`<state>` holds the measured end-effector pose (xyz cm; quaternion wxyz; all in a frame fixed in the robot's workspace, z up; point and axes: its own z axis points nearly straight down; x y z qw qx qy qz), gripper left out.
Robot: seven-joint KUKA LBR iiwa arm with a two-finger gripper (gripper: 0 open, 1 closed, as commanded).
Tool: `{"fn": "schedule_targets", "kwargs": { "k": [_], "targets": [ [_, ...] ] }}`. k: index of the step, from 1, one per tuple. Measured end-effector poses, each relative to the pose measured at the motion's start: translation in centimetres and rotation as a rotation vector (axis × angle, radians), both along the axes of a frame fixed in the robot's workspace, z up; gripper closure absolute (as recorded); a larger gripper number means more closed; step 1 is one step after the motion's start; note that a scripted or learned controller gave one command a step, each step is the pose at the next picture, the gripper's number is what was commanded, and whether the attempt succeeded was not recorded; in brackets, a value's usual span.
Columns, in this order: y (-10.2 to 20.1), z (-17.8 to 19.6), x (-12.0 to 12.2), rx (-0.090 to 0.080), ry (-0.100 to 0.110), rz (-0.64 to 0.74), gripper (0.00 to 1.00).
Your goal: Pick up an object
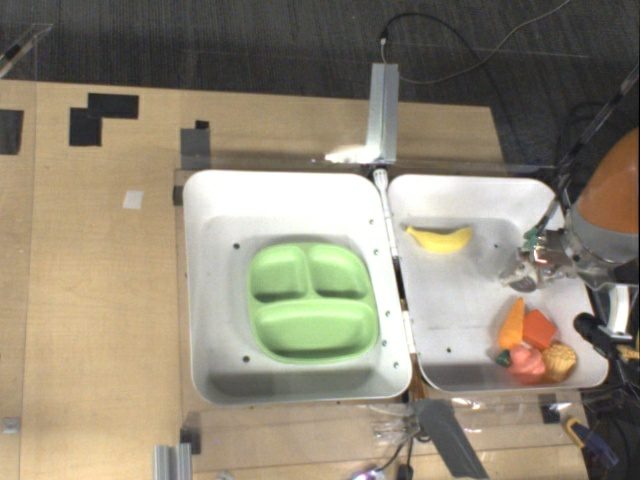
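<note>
Camera view, looking down at a slant: bench (90, 298) carries two white bins. Left bin (215, 278) holds a green divided tray (312, 300), lying flat near its centre. Right bin (455, 308) holds a banana (438, 238) near the back left, and a cluster at the front right: orange carrot (512, 324), red block (539, 329), pink piece (527, 365), yellow corn (560, 360), all touching. Arm (612, 200) enters from the right; gripper (530, 265) sits over the right bin's right side, above the cluster and apart from it. Finger state: cannot tell.

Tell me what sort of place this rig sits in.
Likely a robotics lab bench: two shallow white plastic bins on a wooden bench, a green divided plastic tray, and toy food like a yellow banana.
</note>
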<state>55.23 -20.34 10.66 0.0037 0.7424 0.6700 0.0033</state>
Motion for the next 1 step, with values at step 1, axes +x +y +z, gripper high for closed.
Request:
{"fn": "schedule_targets", "kwargs": {
  "k": [1],
  "targets": [
    [5.06, 9.63, 4.06, 0.000, 0.003, -0.015, 1.00]
  ]
}}
